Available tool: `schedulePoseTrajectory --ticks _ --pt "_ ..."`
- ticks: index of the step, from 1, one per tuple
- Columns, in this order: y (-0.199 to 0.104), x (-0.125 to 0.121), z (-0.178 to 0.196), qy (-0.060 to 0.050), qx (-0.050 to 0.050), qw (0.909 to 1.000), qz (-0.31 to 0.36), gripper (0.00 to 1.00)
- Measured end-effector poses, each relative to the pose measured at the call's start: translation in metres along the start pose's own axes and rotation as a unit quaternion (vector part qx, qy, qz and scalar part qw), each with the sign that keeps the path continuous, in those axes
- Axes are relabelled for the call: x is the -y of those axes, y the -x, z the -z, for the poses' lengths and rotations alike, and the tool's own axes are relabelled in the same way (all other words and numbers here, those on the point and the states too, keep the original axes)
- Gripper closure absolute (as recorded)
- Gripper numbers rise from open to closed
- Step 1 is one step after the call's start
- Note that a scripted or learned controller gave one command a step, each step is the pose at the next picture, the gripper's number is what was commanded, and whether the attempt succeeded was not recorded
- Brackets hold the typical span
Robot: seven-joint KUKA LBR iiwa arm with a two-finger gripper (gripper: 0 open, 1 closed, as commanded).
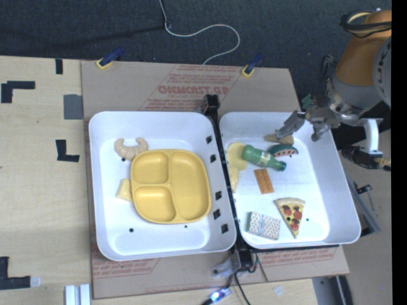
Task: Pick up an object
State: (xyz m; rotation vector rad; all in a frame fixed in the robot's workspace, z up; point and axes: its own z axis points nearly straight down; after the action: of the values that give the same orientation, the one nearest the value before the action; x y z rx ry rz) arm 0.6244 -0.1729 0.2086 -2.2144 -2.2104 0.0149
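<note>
Two white bins are seen side by side on a sheet of cardboard (184, 84), on which red printed lettering can be made out but cannot be read with certainty. In the left bin (102, 138) a yellow divided plate (170, 185) is placed, with a pale croissant (130, 147) just beside its upper left edge and a yellow wedge (123, 190) tucked at its left side. In the right bin (331, 189) a green bottle (262, 157) is laid on its side near the middle, partly over a pale yellow piece (236, 157). A watermelon slice (282, 150) is seen just beside the bottle, an orange strip (264, 181) below it, a pizza slice (291, 213) toward the lower right, and a patterned square packet (264, 225) near the lower edge. The gripper (305, 126) is held over the upper right part of the right bin, its fingers spread apart with nothing between them. A white cable (203, 30) is trailed across the dark floor beyond the bench.
</note>
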Motion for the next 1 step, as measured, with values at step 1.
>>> schedulePoseTrajectory --ticks 1 --pt "-0.0002 -0.0028 0.0091 0.007 0.001 1.0 0.001 0.0"
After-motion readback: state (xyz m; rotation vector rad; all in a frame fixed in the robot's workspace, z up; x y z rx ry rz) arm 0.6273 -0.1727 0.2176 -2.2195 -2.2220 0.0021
